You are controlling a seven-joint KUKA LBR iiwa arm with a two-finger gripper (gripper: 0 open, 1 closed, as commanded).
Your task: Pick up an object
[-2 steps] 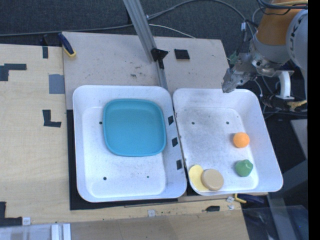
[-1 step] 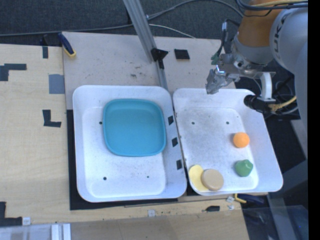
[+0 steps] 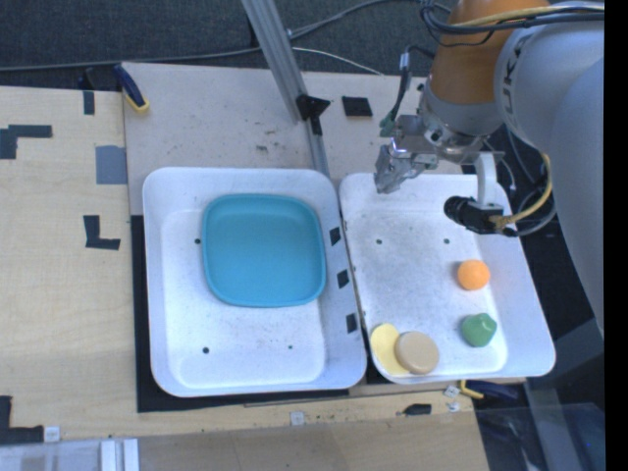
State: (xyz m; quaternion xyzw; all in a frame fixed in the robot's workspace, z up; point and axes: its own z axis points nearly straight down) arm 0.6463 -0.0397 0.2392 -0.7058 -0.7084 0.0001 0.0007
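1. Overhead, the grey metal pincer [image 3: 390,178] hangs at the far left corner of the right-hand shallow white plastic bin [image 3: 412,253]; its small dull-metal fingers point down, and whether they are spread or closed cannot be told. Nothing shows between them.
2. Above it sits the glossy orange band [image 3: 478,47] of the smooth grey arm [image 3: 559,86], with black cables looping round the wrist.
3. Inside that bin, whose floor is speckled with dark scuffs, a small round orange ball [image 3: 473,275] lies near the right wall, well apart from the pincer.
4. Just nearer the front sits a small green rounded lump [image 3: 479,330], matte in look.
5. At the front left corner a flat tan disc [image 3: 417,351] rests on a pale yellow flat piece [image 3: 384,345], overlapping it.
6. Beside it, the left-hand shallow white plastic bin [image 3: 167,263] holds a smooth teal square plate with rounded corners [image 3: 263,249].
7. Both bins rest on the pale wooden worktop [image 3: 59,263], marked with dark tape patches.
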